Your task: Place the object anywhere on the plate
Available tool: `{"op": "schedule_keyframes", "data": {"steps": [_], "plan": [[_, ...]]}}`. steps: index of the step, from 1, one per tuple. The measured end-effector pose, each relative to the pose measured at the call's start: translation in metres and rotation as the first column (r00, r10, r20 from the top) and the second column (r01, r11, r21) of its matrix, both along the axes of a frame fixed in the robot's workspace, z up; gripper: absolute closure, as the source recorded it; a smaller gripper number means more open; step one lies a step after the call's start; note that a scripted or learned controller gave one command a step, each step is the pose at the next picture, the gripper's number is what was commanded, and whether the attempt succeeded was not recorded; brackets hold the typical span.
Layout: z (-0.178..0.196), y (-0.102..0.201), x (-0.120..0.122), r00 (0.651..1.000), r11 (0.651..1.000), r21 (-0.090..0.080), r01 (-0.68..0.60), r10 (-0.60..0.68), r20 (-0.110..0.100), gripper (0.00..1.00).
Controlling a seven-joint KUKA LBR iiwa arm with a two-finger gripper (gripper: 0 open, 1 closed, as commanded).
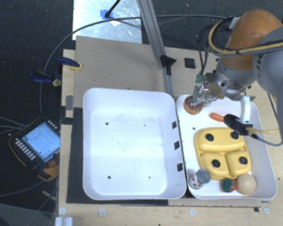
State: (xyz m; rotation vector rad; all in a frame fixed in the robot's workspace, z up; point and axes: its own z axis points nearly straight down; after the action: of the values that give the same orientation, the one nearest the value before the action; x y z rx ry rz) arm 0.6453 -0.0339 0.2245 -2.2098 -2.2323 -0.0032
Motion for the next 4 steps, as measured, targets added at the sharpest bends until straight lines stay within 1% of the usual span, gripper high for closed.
{"op": "schedule_keyframes", "data": {"steps": [1,2,3,4], "plan": [[-0.01,0.055,0.0,1.0,1.0,0.0,0.0,0.0,0.0,1.0],[-0.01,0.102,0.005,1.0,1.0,0.0,0.0,0.0,0.002,1.0],[0.006,0.159,0.003,1.0,1.0,0.001,-0.001,0.001,0.002,1.0],[-0.01,0.187,0.002,1.0,1.0,-0.001,0.003,-0.003,-0.001,1.0]]}}
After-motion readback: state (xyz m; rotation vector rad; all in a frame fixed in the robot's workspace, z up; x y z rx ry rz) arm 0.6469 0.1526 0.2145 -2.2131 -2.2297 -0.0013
